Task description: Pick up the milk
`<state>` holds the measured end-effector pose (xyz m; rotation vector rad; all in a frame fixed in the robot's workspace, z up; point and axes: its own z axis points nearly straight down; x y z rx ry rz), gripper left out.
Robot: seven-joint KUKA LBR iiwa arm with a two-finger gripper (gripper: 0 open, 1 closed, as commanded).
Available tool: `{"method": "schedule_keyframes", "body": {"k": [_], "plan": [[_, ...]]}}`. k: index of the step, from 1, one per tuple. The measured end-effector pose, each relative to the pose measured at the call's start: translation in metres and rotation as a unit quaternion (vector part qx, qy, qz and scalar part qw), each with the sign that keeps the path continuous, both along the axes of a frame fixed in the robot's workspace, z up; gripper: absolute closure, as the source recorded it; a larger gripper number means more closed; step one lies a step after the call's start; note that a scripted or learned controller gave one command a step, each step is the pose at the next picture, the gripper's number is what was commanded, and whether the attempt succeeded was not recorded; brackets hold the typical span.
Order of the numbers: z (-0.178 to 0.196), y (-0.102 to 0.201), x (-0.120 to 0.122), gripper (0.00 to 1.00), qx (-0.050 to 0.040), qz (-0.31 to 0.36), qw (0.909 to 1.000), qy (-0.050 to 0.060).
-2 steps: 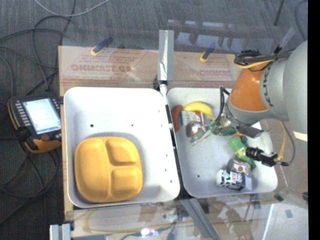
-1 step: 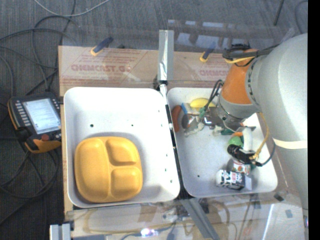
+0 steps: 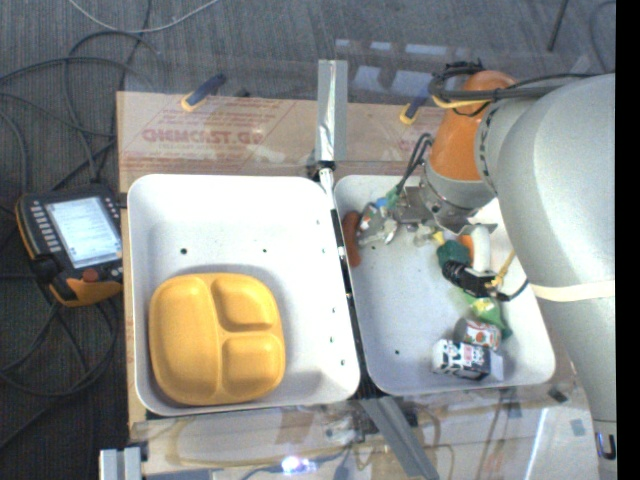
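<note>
tray in left bin — milk right

My arm: bulky light-grey rounded shell, smooth and glossy, thin pale seam line curving across lower section. Orange band above wrist. Black cables looped over band top and down its side. Gripper small, metallic grey, details too blurred for me.

Even overhead light, soft shadows, slightly blurry picture.
</note>
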<state>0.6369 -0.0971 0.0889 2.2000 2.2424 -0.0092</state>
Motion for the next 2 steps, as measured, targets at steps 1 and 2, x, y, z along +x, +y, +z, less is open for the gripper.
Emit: {"method": "schedule_keyframes", "body": {"k": [1, 2], "plan": [[-0.001, -0.012, 0.021, 0.0, 0.0023, 0.056, 0.9982, 0.024], [0.095, 0.011, -0.036, 0.0, 0.0007, 0.079, 0.9969, -0.001]]}}
